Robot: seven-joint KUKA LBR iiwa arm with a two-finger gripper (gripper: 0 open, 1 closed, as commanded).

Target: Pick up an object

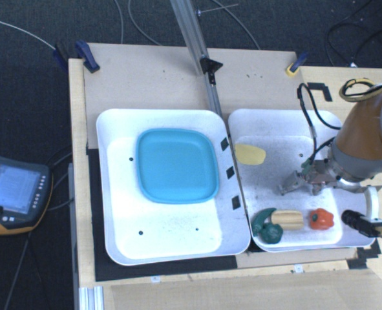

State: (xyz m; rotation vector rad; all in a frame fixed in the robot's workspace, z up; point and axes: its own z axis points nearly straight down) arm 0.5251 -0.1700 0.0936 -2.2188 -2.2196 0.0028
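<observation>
In the right bin (268, 124) lie a yellow flat piece (249, 154) near the left wall, a dark green object (267, 226) at the front, a tan block (287, 219) beside it, and a red tomato-like object (320, 219) to the right. My gripper (295, 183) reaches in from the right and hovers low over the bin floor, above the tan block and apart from all the objects. Nothing shows between its fingers.
The left bin (116, 192) holds a blue square plate (177, 165). A metal pole (191, 24) slants over the divider between the bins. Black cables loop near the arm at the right. A tablet pendant (13, 191) lies off the bench at the left.
</observation>
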